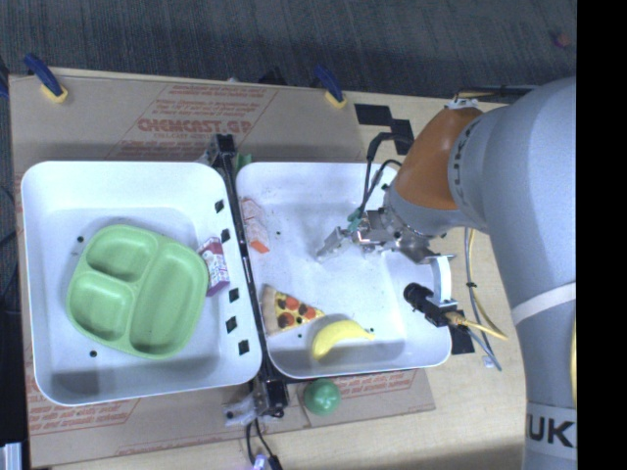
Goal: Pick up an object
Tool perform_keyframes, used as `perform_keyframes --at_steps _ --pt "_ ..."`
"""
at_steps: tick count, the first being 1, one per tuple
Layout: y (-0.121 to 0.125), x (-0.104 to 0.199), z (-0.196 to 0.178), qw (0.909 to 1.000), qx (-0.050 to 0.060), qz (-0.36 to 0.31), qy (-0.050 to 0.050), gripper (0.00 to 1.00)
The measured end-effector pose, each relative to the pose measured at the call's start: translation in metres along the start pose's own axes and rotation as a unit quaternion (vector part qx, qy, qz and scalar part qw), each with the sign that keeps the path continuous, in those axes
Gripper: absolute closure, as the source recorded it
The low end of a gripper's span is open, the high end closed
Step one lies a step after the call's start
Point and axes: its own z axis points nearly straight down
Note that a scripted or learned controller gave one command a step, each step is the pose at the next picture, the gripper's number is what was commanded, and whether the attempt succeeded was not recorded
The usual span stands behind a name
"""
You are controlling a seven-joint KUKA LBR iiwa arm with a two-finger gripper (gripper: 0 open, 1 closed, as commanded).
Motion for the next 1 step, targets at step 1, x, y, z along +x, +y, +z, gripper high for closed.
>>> perform_keyframes --at_steps 1 --pt "-0.0745 0.0491 -0.0343 1.0000 0.001 -0.001 0.000 0.00"
